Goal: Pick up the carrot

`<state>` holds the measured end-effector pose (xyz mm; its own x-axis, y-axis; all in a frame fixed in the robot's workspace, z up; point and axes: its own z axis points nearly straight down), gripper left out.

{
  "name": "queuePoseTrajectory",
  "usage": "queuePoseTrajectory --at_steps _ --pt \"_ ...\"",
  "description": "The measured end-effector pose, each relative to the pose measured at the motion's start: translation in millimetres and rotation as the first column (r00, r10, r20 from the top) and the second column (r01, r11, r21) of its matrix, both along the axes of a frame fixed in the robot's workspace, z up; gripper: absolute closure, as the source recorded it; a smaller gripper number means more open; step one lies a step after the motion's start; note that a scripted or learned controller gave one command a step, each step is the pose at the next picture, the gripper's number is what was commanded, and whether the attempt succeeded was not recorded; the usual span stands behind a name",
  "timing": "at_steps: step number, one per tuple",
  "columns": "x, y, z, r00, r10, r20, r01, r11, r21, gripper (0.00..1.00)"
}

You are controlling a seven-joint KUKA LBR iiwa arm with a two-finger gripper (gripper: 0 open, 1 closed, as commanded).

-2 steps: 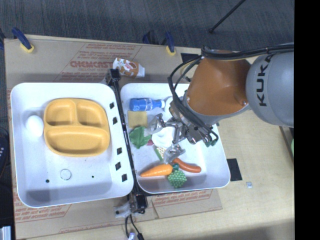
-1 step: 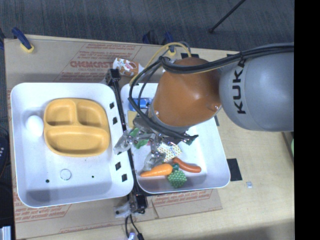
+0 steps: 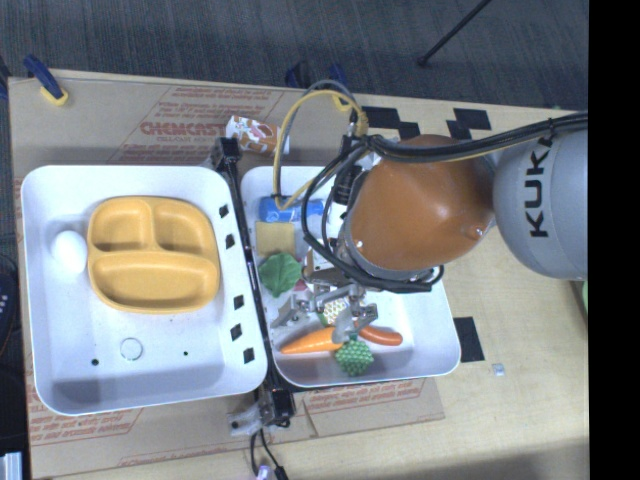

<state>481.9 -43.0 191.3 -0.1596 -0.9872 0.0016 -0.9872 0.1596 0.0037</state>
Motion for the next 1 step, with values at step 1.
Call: queuePoseTrajectory --at_steps 1 --pt "-5.4 18.3 0.2 0.969 0.246 0.001 -0.246 0.969 0.001 0.0"
